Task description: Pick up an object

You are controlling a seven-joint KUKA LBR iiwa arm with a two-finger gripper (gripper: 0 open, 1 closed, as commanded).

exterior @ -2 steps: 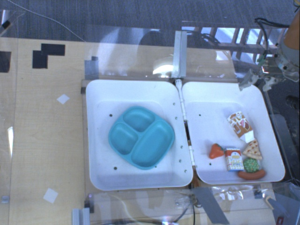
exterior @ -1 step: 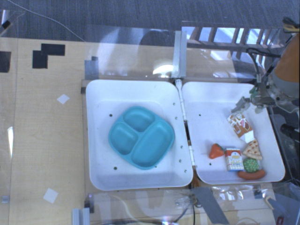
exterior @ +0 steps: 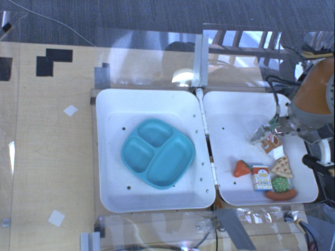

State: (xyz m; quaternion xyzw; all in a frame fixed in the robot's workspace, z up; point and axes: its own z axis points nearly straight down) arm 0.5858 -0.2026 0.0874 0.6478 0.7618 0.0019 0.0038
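Camera view: gripper [exterior: 267,131] over the right bin [exterior: 230,114], finger spread indiscernible, just above a small carton [exterior: 271,144]; blue divided plate [exterior: 158,152] in the left bin [exterior: 110,140].

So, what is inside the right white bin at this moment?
The right bin holds small toy foods near its front right corner: a red piece, a small carton, a pizza slice, a sausage. The gripper covers part.

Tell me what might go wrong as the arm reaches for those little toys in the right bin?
1. The toys sit packed together: the small box, the red piece and the sausage touch or nearly touch, so a grab could catch two or shove neighbours away.
2. They crowd the right bin's near corner, where the end effector might bump the wall.
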